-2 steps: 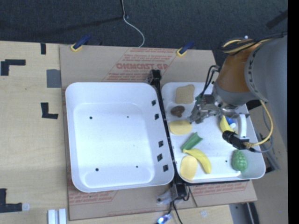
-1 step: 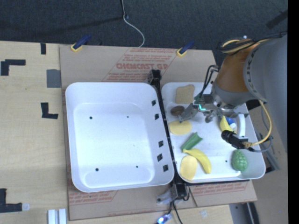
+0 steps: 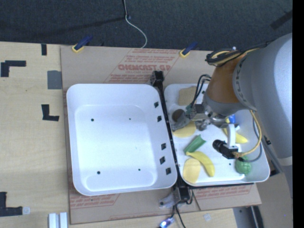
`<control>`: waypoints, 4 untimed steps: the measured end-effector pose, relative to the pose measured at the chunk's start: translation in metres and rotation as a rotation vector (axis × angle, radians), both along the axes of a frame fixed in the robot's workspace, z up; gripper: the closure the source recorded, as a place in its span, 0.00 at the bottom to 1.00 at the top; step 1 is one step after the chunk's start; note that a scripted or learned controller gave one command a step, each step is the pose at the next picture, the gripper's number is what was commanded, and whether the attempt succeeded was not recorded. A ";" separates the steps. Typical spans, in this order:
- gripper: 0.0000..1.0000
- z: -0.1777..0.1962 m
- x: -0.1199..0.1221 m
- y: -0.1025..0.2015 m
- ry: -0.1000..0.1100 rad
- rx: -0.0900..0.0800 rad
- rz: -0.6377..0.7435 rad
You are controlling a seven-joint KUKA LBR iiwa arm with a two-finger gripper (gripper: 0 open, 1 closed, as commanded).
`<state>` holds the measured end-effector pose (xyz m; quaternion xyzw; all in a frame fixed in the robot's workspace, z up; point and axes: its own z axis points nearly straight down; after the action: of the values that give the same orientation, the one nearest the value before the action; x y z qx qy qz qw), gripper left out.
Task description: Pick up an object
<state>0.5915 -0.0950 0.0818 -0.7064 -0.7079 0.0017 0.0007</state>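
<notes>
Grey arm (image 3: 266, 80) over right bin (image 3: 256, 177) | pincer (image 3: 190, 120) beside banana (image 3: 203, 161)

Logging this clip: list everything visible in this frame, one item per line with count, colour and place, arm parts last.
left bin: 1, white, left half of the cardboard sheet
right bin: 1, white, beside it on the right, holding the small objects
banana: 1, yellow, front of right bin
green piece: 1, green, just behind the banana
yellow lump: 1, pale yellow, front left corner of right bin
green round object: 1, green, front right of right bin
tan block: 1, beige, back of right bin
clips: 2, blue and yellow, back edge of the cardboard
arm: 1, grey with orange band, over right bin
gripper: 1, dark, low among the objects
</notes>
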 end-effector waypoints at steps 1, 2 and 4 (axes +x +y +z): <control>0.00 0.110 0.052 0.081 -0.016 0.001 0.006; 0.00 0.260 0.079 0.132 -0.021 0.003 0.006; 1.00 0.308 0.077 0.189 -0.003 -0.002 0.001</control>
<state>0.6684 0.0939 0.3898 -0.7059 -0.7083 0.0015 -0.0009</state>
